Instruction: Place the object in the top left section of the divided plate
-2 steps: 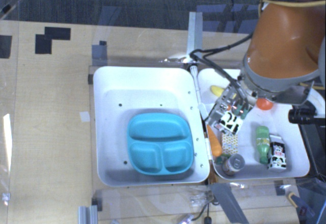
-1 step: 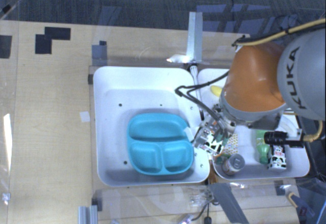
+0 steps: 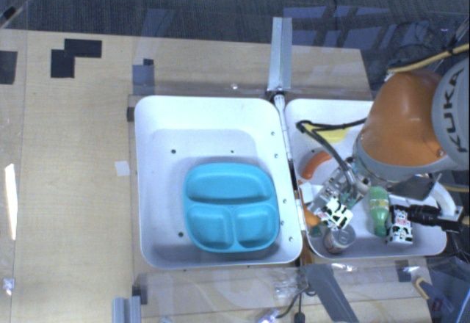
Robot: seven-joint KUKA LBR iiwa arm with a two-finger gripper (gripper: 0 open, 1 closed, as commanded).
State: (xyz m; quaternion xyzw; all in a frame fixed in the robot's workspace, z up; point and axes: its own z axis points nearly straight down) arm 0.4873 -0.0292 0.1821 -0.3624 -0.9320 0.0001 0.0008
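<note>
We see two shallow white bins side by side. The left bin holds a blue divided plate, lying toward the bin's 5 o'clock corner. The plate has one long section across its 12 o'clock side and two smaller sections along its 6 o'clock side; all three sections show bare blue.

The right bin is crowded. Near its 9 o'clock wall we make out an orange and white object, with something yellow toward 12 o'clock, partly under a black cable. A green bottle stands near the middle, and a small carton with black and white cow patches sits just beside it at 3 o'clock. A grey round can lies at 6 o'clock. Which of these is the task's object we cannot tell; all lie in the right bin, well apart from the plate.

The gripper reaches down among these items, above the can; whether its jaws are spread or pressed together we cannot tell. On the arm at 3 o'clock we read the letters "KUK".
</note>
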